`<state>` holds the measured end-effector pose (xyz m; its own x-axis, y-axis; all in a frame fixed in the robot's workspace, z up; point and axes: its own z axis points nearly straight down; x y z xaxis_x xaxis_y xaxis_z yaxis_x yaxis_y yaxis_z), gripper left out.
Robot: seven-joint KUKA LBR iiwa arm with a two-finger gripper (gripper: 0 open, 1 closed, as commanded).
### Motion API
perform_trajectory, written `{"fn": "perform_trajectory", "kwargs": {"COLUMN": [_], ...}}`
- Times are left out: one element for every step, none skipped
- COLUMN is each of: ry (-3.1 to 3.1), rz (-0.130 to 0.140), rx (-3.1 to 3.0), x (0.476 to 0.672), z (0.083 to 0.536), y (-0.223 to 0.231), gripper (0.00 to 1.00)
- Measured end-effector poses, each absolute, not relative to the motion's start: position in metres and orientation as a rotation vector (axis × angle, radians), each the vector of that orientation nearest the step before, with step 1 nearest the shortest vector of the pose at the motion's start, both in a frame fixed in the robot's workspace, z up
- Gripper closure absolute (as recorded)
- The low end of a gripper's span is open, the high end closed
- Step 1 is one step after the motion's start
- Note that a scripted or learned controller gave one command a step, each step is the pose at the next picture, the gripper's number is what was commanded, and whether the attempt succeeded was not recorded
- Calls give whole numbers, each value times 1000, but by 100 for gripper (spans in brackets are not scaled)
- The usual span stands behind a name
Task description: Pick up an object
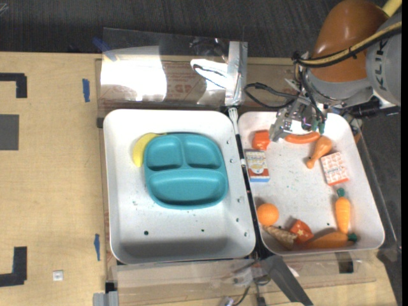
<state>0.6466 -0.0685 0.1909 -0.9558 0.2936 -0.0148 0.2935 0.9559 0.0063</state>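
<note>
While my arm (347, 40) reaches in from the right with its orange band tilted over the far corner of the right bin (366, 203), the gripper (294, 121) hangs low just inside that bin's far rim, and I can't make out from this angle how its tips are set. Everything I might pick lies in the right bin. A curved orange piece (301, 138) sits just under the gripper, with a small orange block (260, 139) beside it toward the bin's left wall. A toy drumstick (318, 150) lies a little nearer than the curved piece, and a pink checkered box (334, 167) rests next to it toward the bin's right wall. A small carton (257, 167) leans by the left wall. Along the near rim I see an orange ball (268, 214), a red piece (300, 229) and a carrot (343, 214). The left bin (121, 203) holds a teal divided tray (185, 170) with something yellow (139, 148) tucked under its left edge
</note>
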Motion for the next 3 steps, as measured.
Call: {"fn": "perform_trajectory", "kwargs": {"ry": [3137, 3121, 3136], "rz": [0, 3, 1], "rx": [178, 78, 218], "x": [620, 638, 647], "z": [100, 209, 121], "y": [-138, -54, -106], "gripper": [100, 100, 100]}}
